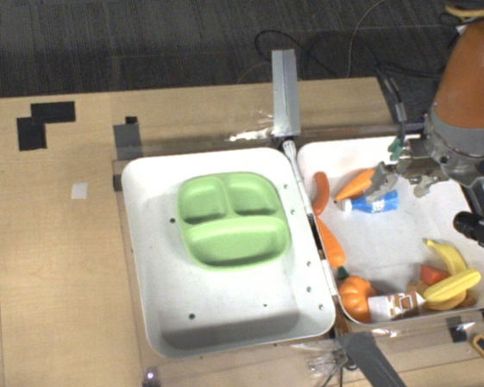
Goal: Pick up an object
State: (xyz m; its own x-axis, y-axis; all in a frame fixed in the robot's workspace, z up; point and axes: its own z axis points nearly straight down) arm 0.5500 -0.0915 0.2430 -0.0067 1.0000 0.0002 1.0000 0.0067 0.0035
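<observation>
Largest first: left bin (159, 267), carrying a green divided tray (232, 217) square in its middle; right bin (455, 233) alongside, shared wall between them, and all the loose pieces lying in this one. Arm (474, 92) reaching in over the right bin's far right corner, grey with the orange band up top.

Taking the gripper (390, 178) as the landmark now: hanging over the right bin's upper part, tips low; whether clenched or released, cannot tell from this angle. Nothing visibly between the tips, so no claim of a hold.

Directly at the tips, slightly left: orange carrot (356, 184), long axis running left-down to right-up, thick end toward the gripper; looks the likeliest target, and a closing across that axis seems the sensible bet. Just below the gripper, touching the carrot's lower side: small blue packet (373, 204). Further left of the gripper, along the shared wall: a long orange piece (325, 222), running top to bottom. Well below and right of the gripper: yellow bananas (451, 277); below and left, a little pumpkin (355, 292), with a white box (395, 304) just beside it.
</observation>
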